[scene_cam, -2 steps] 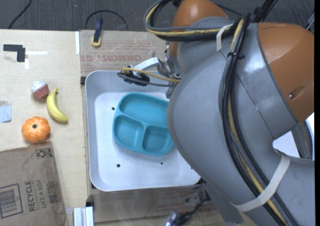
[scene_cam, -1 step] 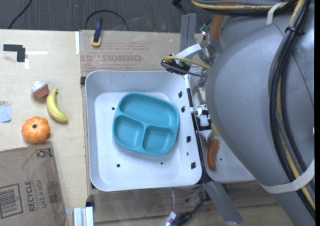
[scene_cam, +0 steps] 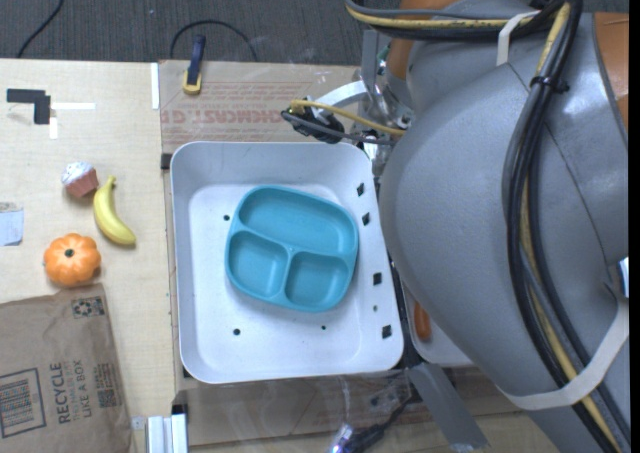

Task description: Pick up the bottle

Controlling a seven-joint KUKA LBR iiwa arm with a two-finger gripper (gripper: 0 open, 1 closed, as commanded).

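The grey arm (scene_cam: 500,191) reaches in from the right, and its bulky body lies over almost all of the right bin (scene_cam: 425,349), hiding what is in it. A small orange patch (scene_cam: 421,322) peeks out at that bin's left edge under the arm; I cannot tell what it is. The left bin (scene_cam: 200,341) holds a blue divided plate (scene_cam: 292,261) near its middle. Yellow and black cables (scene_cam: 330,119) hang from the arm over the left bin's far right corner.
On the wooden bench left of the bins lie a banana (scene_cam: 113,213), a small orange pumpkin (scene_cam: 72,260) and a cupcake-like toy (scene_cam: 80,179). A cardboard sheet (scene_cam: 55,371) covers the near left corner. A clamp (scene_cam: 195,66) sits behind the left bin.
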